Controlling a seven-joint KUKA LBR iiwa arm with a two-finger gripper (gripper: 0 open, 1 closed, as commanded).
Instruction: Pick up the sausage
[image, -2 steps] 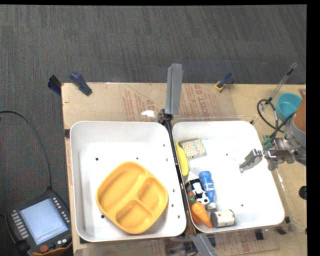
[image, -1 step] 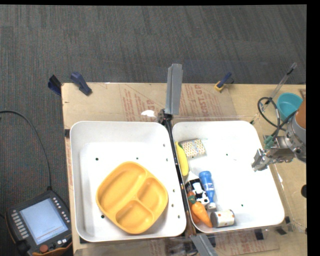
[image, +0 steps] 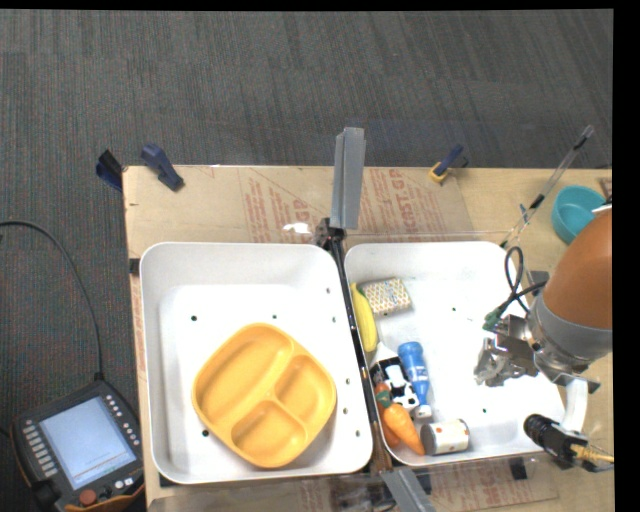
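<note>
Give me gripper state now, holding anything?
Gripper: cannot be told. It sits over bare floor at the right side of the right bin, apart from the items along the bin's left wall, with nothing seen in it.

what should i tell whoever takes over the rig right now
Gripper: over the right bin's right side, nothing seen held.
Sausage: cannot pick it out for sure; toys are crowded along the right bin's left wall: sponge, banana, blue bottle, carrot, can.
Left bin holds a yellow tray.
Done: nothing lifted.
Left: find the sausage, grasp, lift.
</note>
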